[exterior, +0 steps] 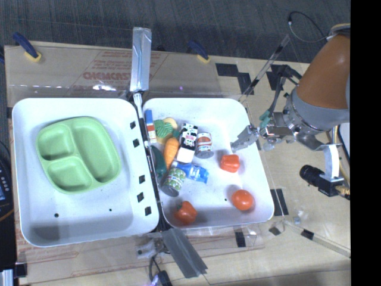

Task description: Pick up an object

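Fixed overhead camera slants down on both bins (24, 177)

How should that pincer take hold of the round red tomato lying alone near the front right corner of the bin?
Probably straight down from above, closing across the middle of the tomato. It is round, so any width works, and bare floor of the right bin surrounds it.

Two shallow white bins sit side by side on the bench. The left bin (24, 219) holds a green divided tray (77, 154) with three compartments, lying towards its far left. The right bin (209, 108) touches it along a seam marked by small black tabs (138, 159). A strip of silver tape (140, 58) runs from the seam to the far side, over a clear sheet with red print (107, 70). Blue clamps (27, 46) grip the sheet's far edge. Black markers (232, 73) lie on the bench beyond the right bin.
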Action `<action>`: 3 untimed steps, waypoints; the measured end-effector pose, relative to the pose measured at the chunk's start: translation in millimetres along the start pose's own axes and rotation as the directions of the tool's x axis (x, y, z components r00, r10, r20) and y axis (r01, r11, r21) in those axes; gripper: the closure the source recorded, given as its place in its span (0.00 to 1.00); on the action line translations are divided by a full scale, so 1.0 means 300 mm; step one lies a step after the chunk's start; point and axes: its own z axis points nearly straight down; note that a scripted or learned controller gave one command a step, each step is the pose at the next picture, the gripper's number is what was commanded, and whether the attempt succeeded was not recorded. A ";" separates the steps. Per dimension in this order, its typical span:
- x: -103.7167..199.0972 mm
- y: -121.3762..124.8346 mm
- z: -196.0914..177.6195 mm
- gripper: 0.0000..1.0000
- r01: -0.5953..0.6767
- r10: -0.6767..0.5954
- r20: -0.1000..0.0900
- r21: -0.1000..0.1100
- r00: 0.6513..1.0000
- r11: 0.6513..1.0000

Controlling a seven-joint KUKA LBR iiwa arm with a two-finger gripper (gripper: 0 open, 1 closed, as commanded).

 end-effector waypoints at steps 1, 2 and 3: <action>0.272 0.093 0.383 0.00 -0.143 0.143 0.000 0.004 0.990 0.990; 0.125 0.049 0.644 0.00 -0.010 0.010 -0.001 -0.002 1.000 1.000; 0.167 -0.039 0.433 0.00 -0.174 0.174 0.000 -0.003 0.985 0.985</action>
